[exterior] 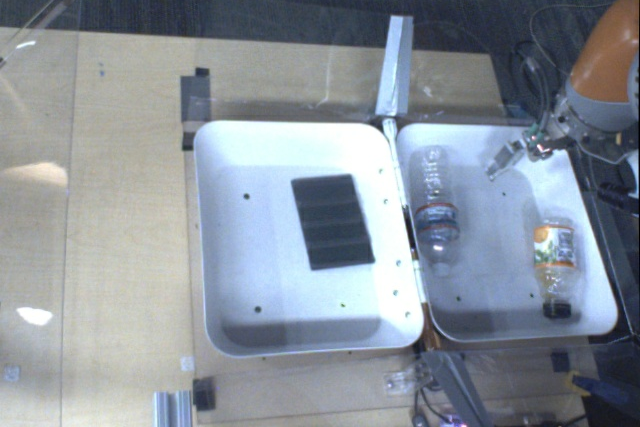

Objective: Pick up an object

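In the right bin (500, 315) a clear plastic bottle (435, 207) with a blue label lies along the left wall. A second bottle (554, 259), orange-labelled with a dark cap, lies near the right wall. A black ridged rectangular block (333, 221) rests flat in the middle of the left bin (230, 245). My gripper (520, 153) hangs over the far part of the right bin, above and between the two bottles, touching neither. Nothing shows in its grasp. The orange band of the arm (608, 55) is at the upper right.
A grey metal post (395, 65) stands at the back where the two bins meet. Cables (535, 65) hang behind the right bin. Black brackets (196, 100) sit at the left bin's corners. The wooden bench (100, 215) stretches off to the left.
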`<state>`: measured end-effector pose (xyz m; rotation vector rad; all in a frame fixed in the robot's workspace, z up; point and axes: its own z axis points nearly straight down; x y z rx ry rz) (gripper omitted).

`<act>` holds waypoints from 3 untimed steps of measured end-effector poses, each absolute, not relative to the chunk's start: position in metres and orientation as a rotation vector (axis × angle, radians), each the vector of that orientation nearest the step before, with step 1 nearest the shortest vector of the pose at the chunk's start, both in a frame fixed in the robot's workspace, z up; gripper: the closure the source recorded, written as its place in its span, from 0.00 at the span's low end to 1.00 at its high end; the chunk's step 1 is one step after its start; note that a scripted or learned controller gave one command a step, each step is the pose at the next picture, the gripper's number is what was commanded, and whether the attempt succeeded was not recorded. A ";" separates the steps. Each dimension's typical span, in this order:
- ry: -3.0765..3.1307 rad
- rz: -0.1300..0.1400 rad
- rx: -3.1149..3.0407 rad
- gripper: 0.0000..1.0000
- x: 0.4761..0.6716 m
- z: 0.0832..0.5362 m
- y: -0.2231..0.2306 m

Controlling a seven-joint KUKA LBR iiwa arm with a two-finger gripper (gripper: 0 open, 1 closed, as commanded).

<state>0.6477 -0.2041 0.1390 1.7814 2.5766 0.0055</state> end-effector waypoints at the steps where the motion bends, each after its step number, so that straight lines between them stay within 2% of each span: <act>1: 2.584 0.007 1.763 0.00 0.671 0.282 -0.204; 2: 2.633 0.004 1.703 0.00 0.648 0.180 -0.204; 3: 2.612 0.004 1.738 0.00 0.599 0.111 -0.205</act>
